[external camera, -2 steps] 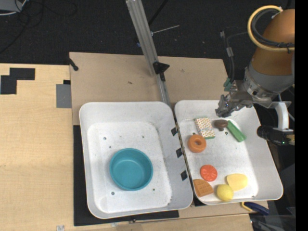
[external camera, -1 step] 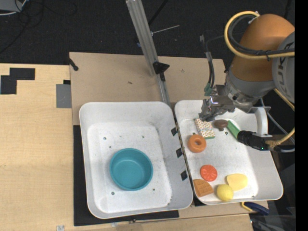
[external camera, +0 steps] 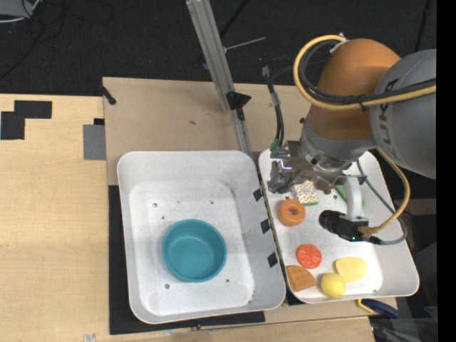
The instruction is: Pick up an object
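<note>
Two bins on the table (external camera: 50,212): the left bin (external camera: 142,173) holds a teal bowl (external camera: 194,249), the right bin (external camera: 399,276) the small stuff. Hand (external camera: 303,180) hovers centre-right over a speckled block (external camera: 305,192), just above the orange ring (external camera: 291,212) — likely lining up a grab. Its grip? Cannot tell.

No legible text, labels, brand marks or numbers on the bins, the objects, the arm or the bench
</note>
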You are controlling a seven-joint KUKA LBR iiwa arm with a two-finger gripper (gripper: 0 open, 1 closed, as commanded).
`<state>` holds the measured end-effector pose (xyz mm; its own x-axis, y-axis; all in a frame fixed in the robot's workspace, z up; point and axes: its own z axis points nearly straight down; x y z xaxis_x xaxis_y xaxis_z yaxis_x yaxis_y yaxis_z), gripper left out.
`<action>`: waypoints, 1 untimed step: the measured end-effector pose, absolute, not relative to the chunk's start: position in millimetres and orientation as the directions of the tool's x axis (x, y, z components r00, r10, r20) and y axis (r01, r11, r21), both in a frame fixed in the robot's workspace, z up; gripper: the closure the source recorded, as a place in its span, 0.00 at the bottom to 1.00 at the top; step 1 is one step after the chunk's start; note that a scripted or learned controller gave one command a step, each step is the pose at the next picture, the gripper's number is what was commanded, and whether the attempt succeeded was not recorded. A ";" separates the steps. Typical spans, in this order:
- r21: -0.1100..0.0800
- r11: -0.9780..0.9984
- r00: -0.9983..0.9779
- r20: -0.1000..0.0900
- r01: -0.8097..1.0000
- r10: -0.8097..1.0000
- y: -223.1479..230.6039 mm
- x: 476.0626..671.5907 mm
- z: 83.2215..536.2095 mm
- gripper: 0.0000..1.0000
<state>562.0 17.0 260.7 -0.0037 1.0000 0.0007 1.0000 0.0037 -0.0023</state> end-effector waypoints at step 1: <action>-0.003 0.003 -0.003 0.000 1.000 1.000 60.4 543.8 241.5 1.00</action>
